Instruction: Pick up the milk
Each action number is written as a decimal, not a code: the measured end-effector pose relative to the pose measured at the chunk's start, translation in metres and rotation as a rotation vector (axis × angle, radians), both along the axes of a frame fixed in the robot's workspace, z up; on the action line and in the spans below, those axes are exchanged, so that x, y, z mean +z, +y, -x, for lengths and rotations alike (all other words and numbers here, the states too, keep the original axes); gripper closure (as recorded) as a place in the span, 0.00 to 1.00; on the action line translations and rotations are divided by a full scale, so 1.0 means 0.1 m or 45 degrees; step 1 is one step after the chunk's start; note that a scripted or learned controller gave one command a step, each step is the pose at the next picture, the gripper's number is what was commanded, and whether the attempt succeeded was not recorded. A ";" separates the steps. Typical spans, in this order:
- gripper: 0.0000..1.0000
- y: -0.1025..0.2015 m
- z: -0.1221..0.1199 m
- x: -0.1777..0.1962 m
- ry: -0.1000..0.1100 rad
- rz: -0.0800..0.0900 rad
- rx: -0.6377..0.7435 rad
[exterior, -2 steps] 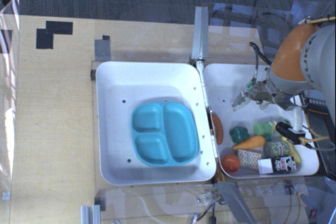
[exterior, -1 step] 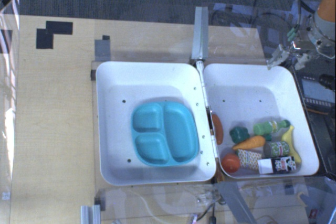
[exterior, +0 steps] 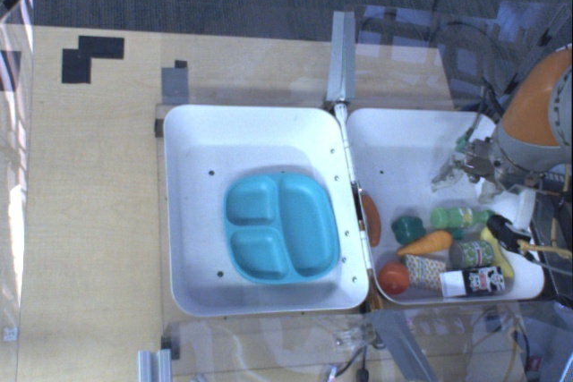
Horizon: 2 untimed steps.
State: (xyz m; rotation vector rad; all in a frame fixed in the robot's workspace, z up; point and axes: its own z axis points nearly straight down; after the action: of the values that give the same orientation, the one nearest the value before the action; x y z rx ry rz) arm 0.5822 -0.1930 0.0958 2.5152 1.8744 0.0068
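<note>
Inspector: Gripper (exterior: pixel 458 164) hangs over the upper part of the right bin (exterior: pixel 394 139), below the arm's orange band. Its fingers appear spread apart with nothing between them.

Clerk: Noted. Take the desk from the left, please.

Inspector: Desk (exterior: pixel 89 210) is pale wood. Black markers (exterior: pixel 89 58) lie at its far left corner. Left bin (exterior: pixel 188 192) is white and shallow; it carries a blue divided tray (exterior: pixel 282 225), three compartments, lying flat near the bin's middle.

Clerk: And the right bin?

Inspector: At its left wall, a brown oblong item (exterior: pixel 371 220) stands just beside the divider between the bins. Below it, a red tomato-like fruit (exterior: pixel 393 278) sits in the lower left corner. A dark green item (exterior: pixel 408 228) lies near the centre, with an orange carrot (exterior: pixel 426 242) just beside it, tilted. A chequered packet (exterior: pixel 424 268) lies under the carrot, next to the red fruit. A pale green bottle (exterior: pixel 458 216) lies on its side above a dark can (exterior: pixel 472 253). A yellow banana-shaped piece (exterior: pixel 498 250) runs along the right side.

Clerk: The milk?

Inspector: Milk (exterior: pixel 473 283), a white bottle with black cow patches, lies on its side along the bin's lower edge, just below the dark can. It rests apart from the gripper, which is well above it in the frame, not touching it.
</note>
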 end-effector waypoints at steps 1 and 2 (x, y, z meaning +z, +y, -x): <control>0.00 0.12 -0.62 -0.09 -0.001 -0.001 -0.409; 0.00 0.36 -0.67 -0.09 0.000 -0.002 -0.430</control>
State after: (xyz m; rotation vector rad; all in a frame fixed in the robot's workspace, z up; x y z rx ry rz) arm 0.6491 -0.1573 0.0867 2.7952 1.4258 0.0068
